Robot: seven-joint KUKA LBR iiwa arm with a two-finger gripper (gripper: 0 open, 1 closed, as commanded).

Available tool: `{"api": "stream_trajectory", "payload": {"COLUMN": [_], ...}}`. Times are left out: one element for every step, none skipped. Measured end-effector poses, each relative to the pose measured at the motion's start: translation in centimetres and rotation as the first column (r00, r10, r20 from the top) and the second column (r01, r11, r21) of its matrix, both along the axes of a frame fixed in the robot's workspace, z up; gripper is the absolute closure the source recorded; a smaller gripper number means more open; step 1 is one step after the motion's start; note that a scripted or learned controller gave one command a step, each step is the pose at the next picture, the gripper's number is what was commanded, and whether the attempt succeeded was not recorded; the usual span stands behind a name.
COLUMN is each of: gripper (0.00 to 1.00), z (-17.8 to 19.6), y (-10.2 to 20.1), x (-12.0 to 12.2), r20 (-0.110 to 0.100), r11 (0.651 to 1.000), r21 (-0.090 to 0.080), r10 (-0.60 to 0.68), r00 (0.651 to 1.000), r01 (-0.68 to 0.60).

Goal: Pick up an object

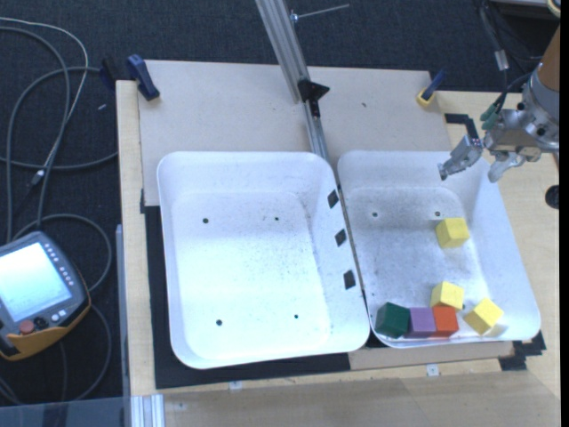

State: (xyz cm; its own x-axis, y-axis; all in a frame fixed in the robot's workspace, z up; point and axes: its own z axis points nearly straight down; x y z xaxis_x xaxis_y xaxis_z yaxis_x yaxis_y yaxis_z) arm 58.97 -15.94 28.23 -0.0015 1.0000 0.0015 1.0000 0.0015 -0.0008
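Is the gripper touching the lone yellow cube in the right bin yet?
Apart. The camera view shows the gripper open at the bin's far edge, with bare white floor between it and the yellow cube.

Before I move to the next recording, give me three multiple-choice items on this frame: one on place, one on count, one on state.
1. Where do the blocks lie?
A. left bin
B. right bin
C. bare bench

2. How many yellow blocks?
A. one
B. three
C. five

3. What is the gripper doing?
A. hanging open over the right bin's far edge
B. gripping the green block
C. resting in the left bin

Answers:
1 B, all sit in the right bin.
2 B, three yellow blocks.
3 A, gripper with fingers spread, nothing between.
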Motion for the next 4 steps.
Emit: {"api": "stream_trajectory", "payload": {"gripper": [0.00,0.00,0.00,0.00], "z": [-13.2,-16.8,-18.3,-18.3], "y": [-4.1,-5.8,-5.9,-4.6], "x": [-5.5,7.7,4.0,-0.4], "r20": [-0.009,0.008,-0.004,-0.004], "r11": [1.000,1.000,1.000,1.000], "r21": [0.001,-0.004,0.000,0.000], "r10": [-0.005,0.003,-0.002,-0.002], "r00": [1.000,1.000,1.000,1.000], "r01": [0.005,-0.003,0.002,0.002]}}
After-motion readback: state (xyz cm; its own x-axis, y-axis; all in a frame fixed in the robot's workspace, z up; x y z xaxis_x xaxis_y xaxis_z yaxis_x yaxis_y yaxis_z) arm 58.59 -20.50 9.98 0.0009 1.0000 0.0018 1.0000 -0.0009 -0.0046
